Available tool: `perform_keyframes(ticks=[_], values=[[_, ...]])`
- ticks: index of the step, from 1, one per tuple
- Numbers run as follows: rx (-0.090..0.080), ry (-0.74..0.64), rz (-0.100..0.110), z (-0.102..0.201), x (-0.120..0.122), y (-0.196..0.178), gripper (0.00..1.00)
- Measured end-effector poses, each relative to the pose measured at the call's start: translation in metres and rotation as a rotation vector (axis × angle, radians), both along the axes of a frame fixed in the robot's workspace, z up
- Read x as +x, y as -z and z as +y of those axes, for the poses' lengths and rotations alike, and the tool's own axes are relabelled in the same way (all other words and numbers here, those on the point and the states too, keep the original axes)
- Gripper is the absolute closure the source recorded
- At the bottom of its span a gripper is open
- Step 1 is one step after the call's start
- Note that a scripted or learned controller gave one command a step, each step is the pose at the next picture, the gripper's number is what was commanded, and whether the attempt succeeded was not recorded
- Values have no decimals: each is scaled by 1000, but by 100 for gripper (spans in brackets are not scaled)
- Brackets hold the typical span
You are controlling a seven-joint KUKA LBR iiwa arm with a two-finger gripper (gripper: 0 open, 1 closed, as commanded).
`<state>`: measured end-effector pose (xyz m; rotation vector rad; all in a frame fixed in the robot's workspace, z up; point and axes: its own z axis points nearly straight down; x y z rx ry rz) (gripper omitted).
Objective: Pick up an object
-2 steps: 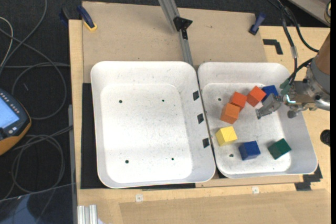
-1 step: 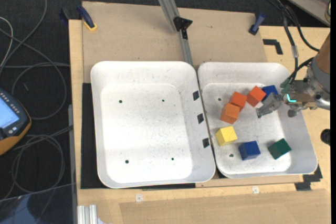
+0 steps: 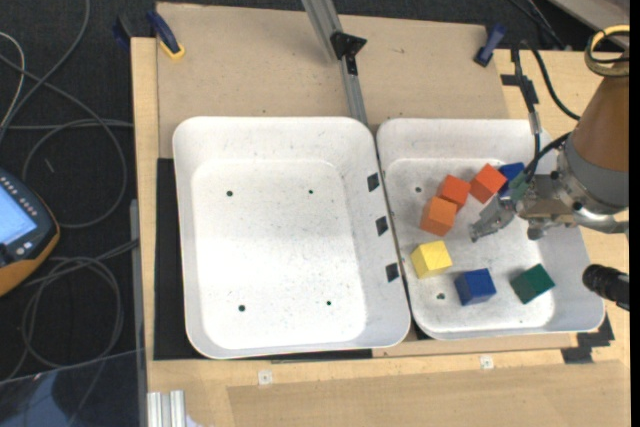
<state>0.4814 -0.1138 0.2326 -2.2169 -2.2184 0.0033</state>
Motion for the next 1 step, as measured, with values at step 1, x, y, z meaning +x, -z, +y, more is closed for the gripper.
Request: perform_keyframes(ticks=[1], values=[[0,1,1,1,3,43,0]])
